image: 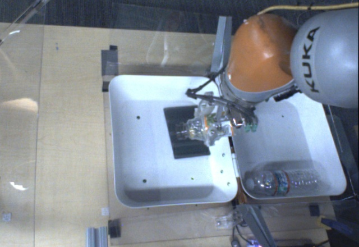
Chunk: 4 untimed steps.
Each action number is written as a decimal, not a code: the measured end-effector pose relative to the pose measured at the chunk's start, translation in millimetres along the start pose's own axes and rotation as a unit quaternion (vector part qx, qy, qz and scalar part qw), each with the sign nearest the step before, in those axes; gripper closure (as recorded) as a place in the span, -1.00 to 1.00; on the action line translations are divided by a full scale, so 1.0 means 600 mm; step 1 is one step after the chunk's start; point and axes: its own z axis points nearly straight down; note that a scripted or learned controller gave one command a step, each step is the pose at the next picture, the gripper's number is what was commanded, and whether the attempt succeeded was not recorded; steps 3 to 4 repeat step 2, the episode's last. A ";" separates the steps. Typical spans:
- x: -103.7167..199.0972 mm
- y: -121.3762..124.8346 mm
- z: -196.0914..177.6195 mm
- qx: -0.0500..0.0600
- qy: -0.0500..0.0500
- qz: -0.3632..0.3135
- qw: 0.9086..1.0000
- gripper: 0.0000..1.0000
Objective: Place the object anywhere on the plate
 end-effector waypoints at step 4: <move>-0.005 0.003 -0.022 -0.001 -0.006 0.001 1.000 1.00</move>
